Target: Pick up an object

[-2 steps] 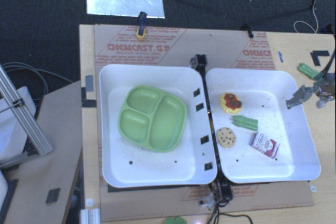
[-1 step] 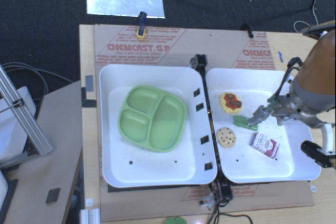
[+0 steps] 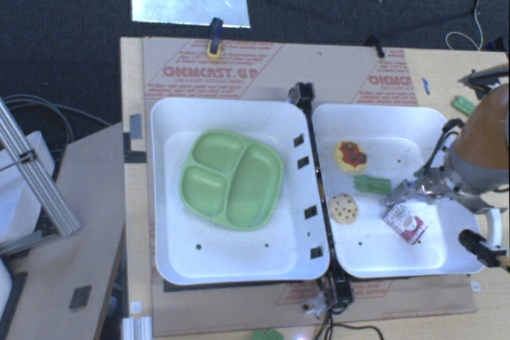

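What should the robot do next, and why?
Probably lower the end effector a little toward the red-and-white packet, since it hovers just above it in the right bin, with the green block close on the left.

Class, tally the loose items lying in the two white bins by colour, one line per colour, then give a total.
Green: 2, the divided plate and the small green block
Yellow with red: 1, the pizza toy
Tan: 1, the cookie
Red and white: 1, the packet
Total: 5
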`<action>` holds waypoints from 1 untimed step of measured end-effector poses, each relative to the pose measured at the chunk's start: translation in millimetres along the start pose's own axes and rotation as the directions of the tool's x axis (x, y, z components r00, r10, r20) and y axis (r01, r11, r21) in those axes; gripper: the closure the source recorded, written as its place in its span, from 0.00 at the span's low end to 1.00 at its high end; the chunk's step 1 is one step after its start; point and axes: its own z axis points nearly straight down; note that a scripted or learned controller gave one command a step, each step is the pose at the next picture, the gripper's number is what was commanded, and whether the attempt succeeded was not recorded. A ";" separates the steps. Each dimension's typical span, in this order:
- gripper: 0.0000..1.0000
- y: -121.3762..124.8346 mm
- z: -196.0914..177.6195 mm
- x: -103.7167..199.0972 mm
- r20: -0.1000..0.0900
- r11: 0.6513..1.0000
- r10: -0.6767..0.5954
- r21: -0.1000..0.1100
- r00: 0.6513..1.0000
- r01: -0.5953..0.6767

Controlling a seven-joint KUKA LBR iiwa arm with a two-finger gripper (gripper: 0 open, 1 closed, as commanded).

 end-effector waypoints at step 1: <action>0.00 44.9 -89.4 32.8 0.001 1.000 -0.012 -0.012 1.000 0.012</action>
